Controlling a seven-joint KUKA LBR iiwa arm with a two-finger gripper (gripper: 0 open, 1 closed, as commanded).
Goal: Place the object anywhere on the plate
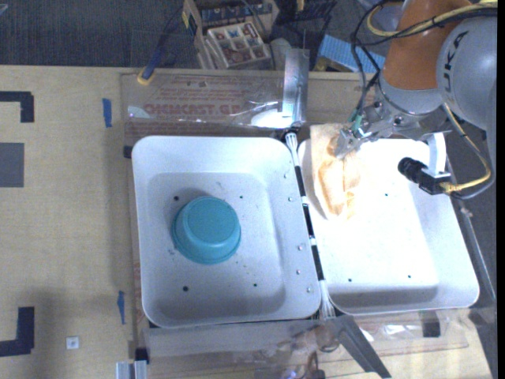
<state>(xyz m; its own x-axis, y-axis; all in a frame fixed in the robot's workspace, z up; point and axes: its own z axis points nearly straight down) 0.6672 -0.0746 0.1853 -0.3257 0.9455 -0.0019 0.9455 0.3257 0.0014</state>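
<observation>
A round blue plate (pixel 207 228) lies in the left white bin (pixel 158 164), a little left of its middle. A soft pale-yellow and orange object (pixel 338 184) rests at the far left side of the right white bin (pixel 410 251), up against the wall between the bins. My gripper (pixel 346 143) has come in from the upper right and sits right at the object's upper end, touching or overlapping it. The wrist hides the contact spot.
The grey arm with its orange band (pixel 422 38) and a black cable fitting (pixel 418 172) hang over the back of the right bin. A clear plastic sheet (pixel 213 109) lies behind the left bin. Boxes and clutter stand beyond the bench.
</observation>
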